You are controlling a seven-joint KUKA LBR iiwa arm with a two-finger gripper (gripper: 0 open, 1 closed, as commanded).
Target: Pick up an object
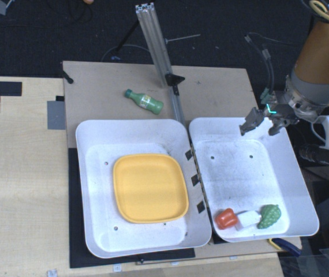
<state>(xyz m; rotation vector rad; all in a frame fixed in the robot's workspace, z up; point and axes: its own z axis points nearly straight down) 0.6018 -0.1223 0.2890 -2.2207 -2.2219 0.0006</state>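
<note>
Three objects sit in the right bin's near corner: red pepper, white block, green piece; gripper hovers spread and empty over the far edge

I count two shallow white plastic bins, one square yellow plastic plate, one small green bottle, one red toy pepper, one white block, and one green bumpy toy vegetable.
</note>
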